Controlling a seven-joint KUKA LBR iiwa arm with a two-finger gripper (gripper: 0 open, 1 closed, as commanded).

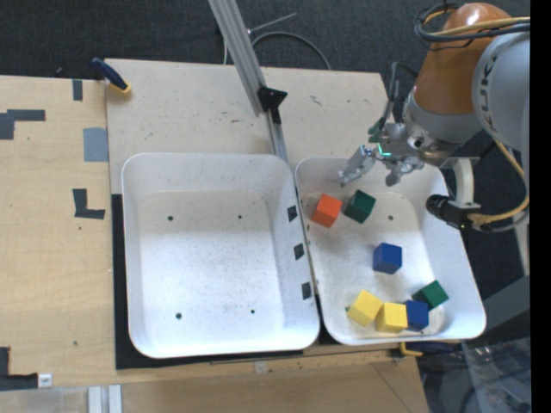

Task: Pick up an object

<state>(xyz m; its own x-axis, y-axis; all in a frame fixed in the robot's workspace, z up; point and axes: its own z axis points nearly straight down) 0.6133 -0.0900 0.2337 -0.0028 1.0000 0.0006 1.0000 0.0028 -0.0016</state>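
Seven small coloured cubes lie in the shallow white right-hand bin (456,269). At upper right of the frame, the metal two-finger gripper (373,172) hangs with fingers spread apart, gripping nothing, just above the dark green cube (360,206), which sits beside the orange cube (326,210).

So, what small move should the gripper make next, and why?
Probably lower the open gripper a little toward the dark green cube. It hangs above the right white bin with nothing between its fingers, and this cube lies nearest, just below it in the view, beside the orange cube.
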